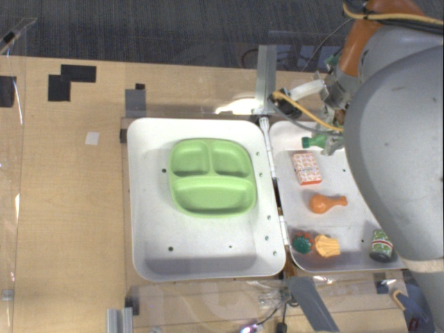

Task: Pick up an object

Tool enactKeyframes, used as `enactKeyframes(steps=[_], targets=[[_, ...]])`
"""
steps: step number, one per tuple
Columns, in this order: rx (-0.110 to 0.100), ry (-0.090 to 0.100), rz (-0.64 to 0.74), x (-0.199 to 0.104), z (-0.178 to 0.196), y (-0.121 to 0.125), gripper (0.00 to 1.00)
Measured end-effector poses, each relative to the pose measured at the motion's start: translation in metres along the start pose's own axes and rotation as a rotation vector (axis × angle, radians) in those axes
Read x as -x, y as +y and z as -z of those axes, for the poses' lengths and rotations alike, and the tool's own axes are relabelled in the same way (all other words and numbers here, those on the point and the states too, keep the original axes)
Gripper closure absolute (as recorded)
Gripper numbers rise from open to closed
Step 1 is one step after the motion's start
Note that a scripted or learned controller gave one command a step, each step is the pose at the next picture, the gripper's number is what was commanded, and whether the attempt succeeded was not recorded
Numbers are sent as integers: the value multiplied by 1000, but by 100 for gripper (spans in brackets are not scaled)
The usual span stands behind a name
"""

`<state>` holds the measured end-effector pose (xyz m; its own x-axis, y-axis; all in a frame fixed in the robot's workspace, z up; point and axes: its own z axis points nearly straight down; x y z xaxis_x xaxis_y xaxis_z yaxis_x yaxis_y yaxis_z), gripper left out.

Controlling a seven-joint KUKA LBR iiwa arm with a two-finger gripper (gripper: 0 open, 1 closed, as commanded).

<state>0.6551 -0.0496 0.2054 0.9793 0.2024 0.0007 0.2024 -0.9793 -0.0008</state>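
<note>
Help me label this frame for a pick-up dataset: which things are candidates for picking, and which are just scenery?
Candidates, all in the right bin:
patterned box
orange drumstick toy
yellow toy
green-red toy
small can
green piece

Scenery:
green divided tray
left bin
black patches on the bench
</note>
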Motion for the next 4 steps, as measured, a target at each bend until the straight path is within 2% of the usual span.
enactKeyframes(steps=[1,2,3,4], targets=[[-1,1,7,-7,14,-3,100],[0,0,1,-4,-2,-12,100],[-1,2,2,-11,18,-14,100],[1,0,3,0,-21,22,100]])
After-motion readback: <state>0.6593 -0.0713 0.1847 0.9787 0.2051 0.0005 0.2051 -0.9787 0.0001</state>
